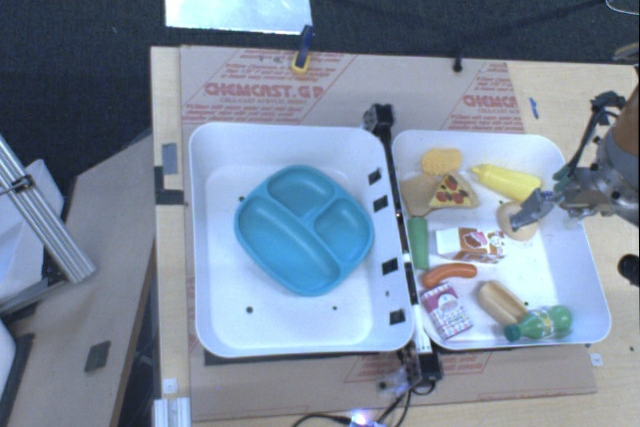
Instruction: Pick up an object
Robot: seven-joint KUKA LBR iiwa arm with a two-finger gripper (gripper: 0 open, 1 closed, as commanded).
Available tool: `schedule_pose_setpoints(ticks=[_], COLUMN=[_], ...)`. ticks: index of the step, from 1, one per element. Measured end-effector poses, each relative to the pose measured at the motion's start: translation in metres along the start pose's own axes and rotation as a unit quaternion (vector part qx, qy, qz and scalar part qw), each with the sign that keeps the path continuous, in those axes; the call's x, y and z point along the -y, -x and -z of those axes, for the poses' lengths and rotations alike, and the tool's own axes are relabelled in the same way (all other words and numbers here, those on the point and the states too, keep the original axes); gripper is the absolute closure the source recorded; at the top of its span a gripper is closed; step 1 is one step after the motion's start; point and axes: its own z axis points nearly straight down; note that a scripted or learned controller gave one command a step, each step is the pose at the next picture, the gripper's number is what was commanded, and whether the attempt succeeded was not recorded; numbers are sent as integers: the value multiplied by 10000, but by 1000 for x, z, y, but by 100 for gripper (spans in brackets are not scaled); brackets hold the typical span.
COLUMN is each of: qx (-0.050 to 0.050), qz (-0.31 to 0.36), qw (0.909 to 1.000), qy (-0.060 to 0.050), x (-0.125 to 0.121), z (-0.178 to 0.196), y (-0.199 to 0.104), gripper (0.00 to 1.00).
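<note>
Here the pincer [528,211] is hanging over the right bin [585,260], near the banana [507,181]. Whether it is gripping anything, I cannot tell. A blue plate [303,229] is lying in the left bin [215,245].

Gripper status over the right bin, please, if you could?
Gripper low over right bin, nothing seen held. Yellow toy beside it. Blue tray in left bin.
</note>
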Motion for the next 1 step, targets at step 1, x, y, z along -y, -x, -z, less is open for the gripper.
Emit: schedule_pose_setpoints(ticks=[1], qx=[13], qz=[13], qw=[10000], qy=[53], x=[-3], z=[5], y=[0], gripper=[0])
